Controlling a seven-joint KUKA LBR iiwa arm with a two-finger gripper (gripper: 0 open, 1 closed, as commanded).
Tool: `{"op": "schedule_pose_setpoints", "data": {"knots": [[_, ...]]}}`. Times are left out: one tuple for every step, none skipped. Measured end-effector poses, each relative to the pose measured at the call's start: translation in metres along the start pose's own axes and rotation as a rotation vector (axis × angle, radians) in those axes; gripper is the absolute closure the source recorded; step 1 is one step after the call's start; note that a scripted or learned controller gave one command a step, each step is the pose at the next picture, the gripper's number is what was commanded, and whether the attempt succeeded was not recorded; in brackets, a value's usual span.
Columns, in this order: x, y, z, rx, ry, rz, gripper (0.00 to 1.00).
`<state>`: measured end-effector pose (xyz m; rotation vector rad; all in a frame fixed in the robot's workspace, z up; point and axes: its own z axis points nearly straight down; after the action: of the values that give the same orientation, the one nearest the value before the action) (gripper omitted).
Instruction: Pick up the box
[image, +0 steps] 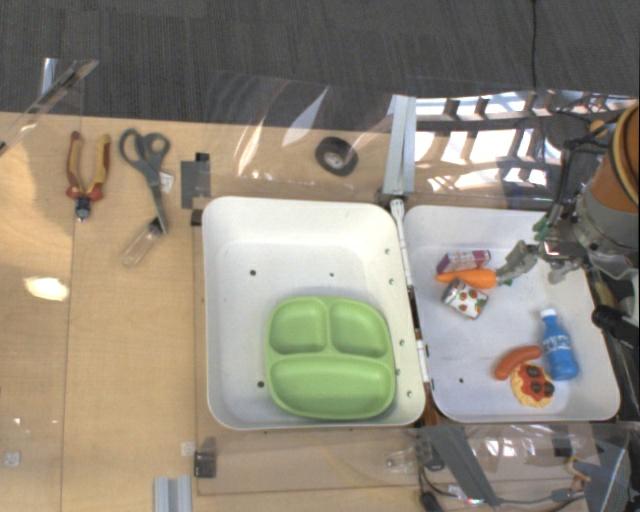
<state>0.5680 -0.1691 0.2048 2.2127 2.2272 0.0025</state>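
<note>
The box (465, 299), a small white carton with red and green print, lies tilted in the left half of the right bin (600, 405). An orange carrot (472, 279) touches its upper edge, and a purple packet (464, 260) lies just behind that. My gripper (537, 264) hangs over the upper middle of the right bin, to the right of the carrot and up-right of the box. Its fingers (516, 262) are spread open with nothing between them. The left fingertip comes close to the carrot's tip.
A blue bottle (558, 347), a red sausage (516, 361) and a pizza slice (533, 384) lie in the right bin's lower right. The left bin (230, 300) holds a green divided plate (330, 357). Scissors (148, 160), pliers (84, 170) and a tape roll (337, 154) lie on the bench.
</note>
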Motion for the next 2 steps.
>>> {"op": "schedule_pose_setpoints", "data": {"knots": [[0.004,0.074,0.056,0.001,0.0,0.019,0.0],[0.043,0.102,0.118,-0.002,0.0,0.083,0.0]]}}
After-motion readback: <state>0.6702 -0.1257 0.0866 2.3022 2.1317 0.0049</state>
